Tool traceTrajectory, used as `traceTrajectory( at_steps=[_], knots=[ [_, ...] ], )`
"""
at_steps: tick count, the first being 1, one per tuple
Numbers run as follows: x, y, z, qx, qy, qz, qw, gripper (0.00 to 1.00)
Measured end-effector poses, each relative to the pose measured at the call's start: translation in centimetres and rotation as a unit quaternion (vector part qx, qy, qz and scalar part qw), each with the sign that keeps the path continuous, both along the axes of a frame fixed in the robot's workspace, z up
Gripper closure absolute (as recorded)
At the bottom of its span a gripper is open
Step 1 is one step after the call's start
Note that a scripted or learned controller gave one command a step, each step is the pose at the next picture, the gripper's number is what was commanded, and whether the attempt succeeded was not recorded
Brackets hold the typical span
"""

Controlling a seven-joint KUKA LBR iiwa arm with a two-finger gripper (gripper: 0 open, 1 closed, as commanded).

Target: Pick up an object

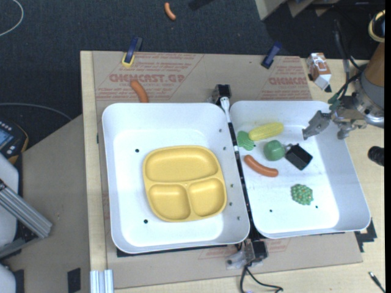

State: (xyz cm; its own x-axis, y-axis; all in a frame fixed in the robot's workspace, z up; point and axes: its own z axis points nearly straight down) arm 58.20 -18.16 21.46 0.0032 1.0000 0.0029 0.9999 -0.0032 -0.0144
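Left white bin: yellow three-compartment plastic tray. Right white bin: yellow corn cob with green leaf, green pepper, orange-red sausage, black block, green knobbly ball. Hand at bin's far right, fingers spread wide, holding nothing.

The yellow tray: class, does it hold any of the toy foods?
No. The yellow tray sits bare in the left bin, while the corn and sausage lie in the right bin.
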Motion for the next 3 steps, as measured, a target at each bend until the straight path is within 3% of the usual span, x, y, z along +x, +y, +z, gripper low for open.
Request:
traceTrajectory(
  at_steps=[1,3],
  knots=[
    [0.3,0.0,0.8,-0.0016,-0.007,0.002,1.0000,0.00],
    [-0.9,1.0,-10.6,0.0000,-0.004,0.002,1.0000,0.00]
  ],
)
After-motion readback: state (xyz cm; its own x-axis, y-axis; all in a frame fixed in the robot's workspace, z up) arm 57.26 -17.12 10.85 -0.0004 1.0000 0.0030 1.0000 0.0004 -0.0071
